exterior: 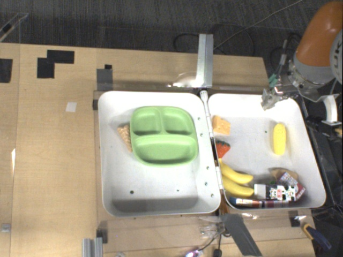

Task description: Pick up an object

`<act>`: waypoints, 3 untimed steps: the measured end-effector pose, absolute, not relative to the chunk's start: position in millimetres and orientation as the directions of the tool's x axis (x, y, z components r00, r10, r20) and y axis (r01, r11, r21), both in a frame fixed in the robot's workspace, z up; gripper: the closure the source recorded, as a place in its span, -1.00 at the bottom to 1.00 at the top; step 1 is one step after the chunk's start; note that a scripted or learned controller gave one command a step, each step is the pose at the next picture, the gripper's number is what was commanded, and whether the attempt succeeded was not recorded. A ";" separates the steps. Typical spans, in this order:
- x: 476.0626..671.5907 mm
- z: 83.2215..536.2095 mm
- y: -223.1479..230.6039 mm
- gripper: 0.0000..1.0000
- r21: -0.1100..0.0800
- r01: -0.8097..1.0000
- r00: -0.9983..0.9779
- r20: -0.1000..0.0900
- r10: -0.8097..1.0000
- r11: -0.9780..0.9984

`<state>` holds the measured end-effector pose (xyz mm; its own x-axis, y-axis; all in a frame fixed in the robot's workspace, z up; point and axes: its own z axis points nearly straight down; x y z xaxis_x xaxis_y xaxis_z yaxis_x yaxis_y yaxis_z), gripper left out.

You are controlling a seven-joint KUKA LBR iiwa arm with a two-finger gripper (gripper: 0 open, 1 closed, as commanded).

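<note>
Gripper (pixel 269 98) sits at the far right corner of the right bin (pixel 252 114), just over the rim, and you cannot tell from this slanted view what state it is in; nothing visible hangs from it. You see the arm (pixel 321 42) coming in from the right, its orange band high above the wrist, the wrist bent down and leftward so the tool end tips toward the bin's back edge. Your candidate things all lie in the right bin: a yellow corn cob (pixel 279 138) alone on open floor, nearest the gripper; an orange block (pixel 221 126) and a strawberry (pixel 222 149) against the left wall; two bananas (pixel 236 180) and a cluster of small packets (pixel 278 190) crowded along the near wall. That crowding looks like things that slid into the low edge, which would make them awkward to grasp. The corn, well apart from everything, seems your easiest pick. In the left bin (pixel 112 197) a green divided plate (pixel 163 134) lies flat, partly covering a tan, grainy piece (pixel 124 137) at its left side. Both bins rest on the table (pixel 48 159).
</note>
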<state>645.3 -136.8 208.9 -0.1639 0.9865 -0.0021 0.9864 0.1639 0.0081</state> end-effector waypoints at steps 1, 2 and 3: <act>645.2 208.6 -136.9 -1.00 0.007 0.986 -0.165 -0.002 0.986 0.165; 652.7 121.6 -191.2 -1.00 0.005 0.966 -0.257 -0.002 0.966 0.257; 607.7 90.2 -205.9 -1.00 0.011 0.943 -0.332 -0.007 0.943 0.332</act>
